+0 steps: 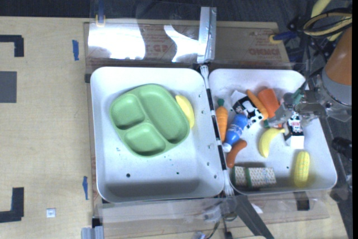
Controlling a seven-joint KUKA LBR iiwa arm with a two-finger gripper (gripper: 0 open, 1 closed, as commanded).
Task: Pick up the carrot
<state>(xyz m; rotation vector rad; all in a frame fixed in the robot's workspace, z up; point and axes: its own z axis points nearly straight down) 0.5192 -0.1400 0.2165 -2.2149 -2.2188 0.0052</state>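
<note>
The left bin (106, 165) holds a green divided plate (149, 118), tilted a little, with a yellow piece (185, 109) tucked against its right edge. The right bin (324, 176) is crowded. The carrot (222, 121) lies by that bin's left wall, green top pointing up the view and tip pointing down, with nothing gripping it. Just right of it is a blue bottle (236, 127) lying at a slant, and below that a small red-orange piece (235, 151). A black-and-white toy (248, 108) sits above the bottle, beside an orange pepper-like piece (267, 100). Along the near wall lies a grey-green block (254, 176). Further right are a banana (267, 141) and a corn cob (301, 167). The gripper (292, 111) hangs over the bin's right half, above the banana and well apart from the carrot; whether its jaws are wide or narrow cannot be told.
</note>
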